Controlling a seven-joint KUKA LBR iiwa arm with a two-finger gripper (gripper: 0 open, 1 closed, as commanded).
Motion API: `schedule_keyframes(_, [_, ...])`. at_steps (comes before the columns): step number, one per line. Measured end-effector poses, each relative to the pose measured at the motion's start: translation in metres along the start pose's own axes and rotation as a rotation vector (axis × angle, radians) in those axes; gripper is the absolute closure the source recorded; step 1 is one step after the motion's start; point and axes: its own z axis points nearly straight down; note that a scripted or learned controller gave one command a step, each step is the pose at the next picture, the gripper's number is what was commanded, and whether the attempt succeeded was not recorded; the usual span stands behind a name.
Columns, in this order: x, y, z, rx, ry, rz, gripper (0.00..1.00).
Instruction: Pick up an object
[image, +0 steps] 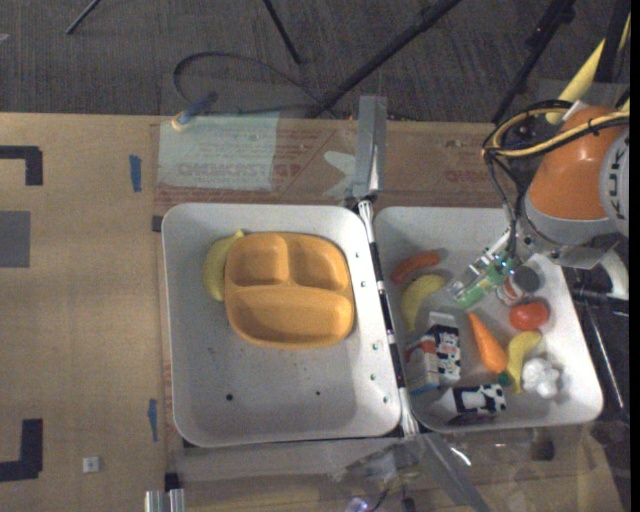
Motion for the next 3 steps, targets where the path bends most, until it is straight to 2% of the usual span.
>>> schedule_keyframes(1, [0.013, 0.015, 0.001, 0.004, -0.004, 0.068, 0.0])
schedule_keyframes(2, [0.049, 0.004, 0.0, 0.0, -0.003, 0.191, 0.0])
schedule_keyframes(3, [0.05, 0.007, -0.011, -0.005, -0.003, 0.191, 1.0])
